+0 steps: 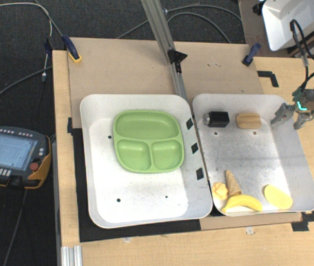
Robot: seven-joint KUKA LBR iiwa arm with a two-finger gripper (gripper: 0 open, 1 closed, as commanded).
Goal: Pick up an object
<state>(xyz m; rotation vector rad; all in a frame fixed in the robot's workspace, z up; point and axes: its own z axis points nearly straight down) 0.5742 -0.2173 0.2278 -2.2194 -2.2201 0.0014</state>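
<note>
The tool (291, 118) hangs at the right bin's (257, 154) 2 o'clock rim, fingers spread with nothing between them. Inside that bin, a black block (218, 118) and a tan wooden block (248, 121) lie toward 12 o'clock; a banana (242, 203), an ice-cream cone (233, 182) and a yellow oval piece (277, 197) lie toward 6 o'clock. The left bin (99, 198) holds a green divided plate (148, 141).

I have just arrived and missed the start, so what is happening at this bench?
A robot arm reaches in from the right, its pincer open at the right bin's far edge, holding nothing. That bin has a black block, wooden block, banana and other small food toys. A green plate lies in the left bin.
</note>
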